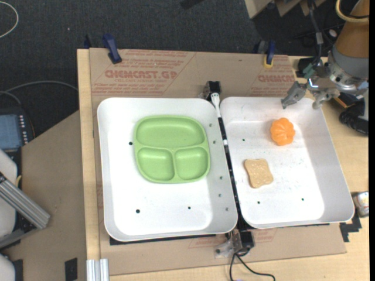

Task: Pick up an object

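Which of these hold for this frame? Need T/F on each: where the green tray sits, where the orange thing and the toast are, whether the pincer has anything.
1. The green divided tray sits in the left bin. True.
2. The orange fruit lies in the left bin. False: it lies in the right bin, in its upper part.
3. The toast slice rests on the green divided tray. False: it lies on the right bin's floor, below and left of the orange fruit.
4. The pincer holds nothing; its fingers are spread with nothing between them. True.
5. The pincer is over the left bin. False: it hangs at the right bin's far edge, above the orange fruit in the view.
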### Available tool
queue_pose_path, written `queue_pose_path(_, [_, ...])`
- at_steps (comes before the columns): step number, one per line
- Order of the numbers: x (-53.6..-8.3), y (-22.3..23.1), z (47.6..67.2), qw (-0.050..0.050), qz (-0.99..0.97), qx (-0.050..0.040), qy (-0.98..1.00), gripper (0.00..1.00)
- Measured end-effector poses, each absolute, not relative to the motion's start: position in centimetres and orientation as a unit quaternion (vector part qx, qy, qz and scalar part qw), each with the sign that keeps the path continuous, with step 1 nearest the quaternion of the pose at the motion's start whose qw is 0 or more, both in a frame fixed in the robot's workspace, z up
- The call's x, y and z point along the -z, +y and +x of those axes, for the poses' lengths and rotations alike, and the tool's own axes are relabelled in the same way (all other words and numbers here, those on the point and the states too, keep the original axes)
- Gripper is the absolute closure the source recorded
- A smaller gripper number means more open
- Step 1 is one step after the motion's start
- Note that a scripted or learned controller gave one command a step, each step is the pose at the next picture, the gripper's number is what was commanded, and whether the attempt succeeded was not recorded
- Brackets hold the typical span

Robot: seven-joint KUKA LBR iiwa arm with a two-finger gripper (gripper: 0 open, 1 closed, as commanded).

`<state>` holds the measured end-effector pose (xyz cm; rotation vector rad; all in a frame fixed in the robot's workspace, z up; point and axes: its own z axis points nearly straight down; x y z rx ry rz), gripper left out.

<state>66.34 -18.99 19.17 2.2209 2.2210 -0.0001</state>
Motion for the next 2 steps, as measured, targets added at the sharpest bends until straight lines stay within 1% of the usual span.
queue_pose_path(1, [-7.8, -11.9, 63.1, -0.005, 0.705, 0.0020, 0.709, 0.00])
queue_pose_path(2, [-9.6, -12.4, 63.4, 0.001, 0.707, -0.0007, 0.708, 1.00])
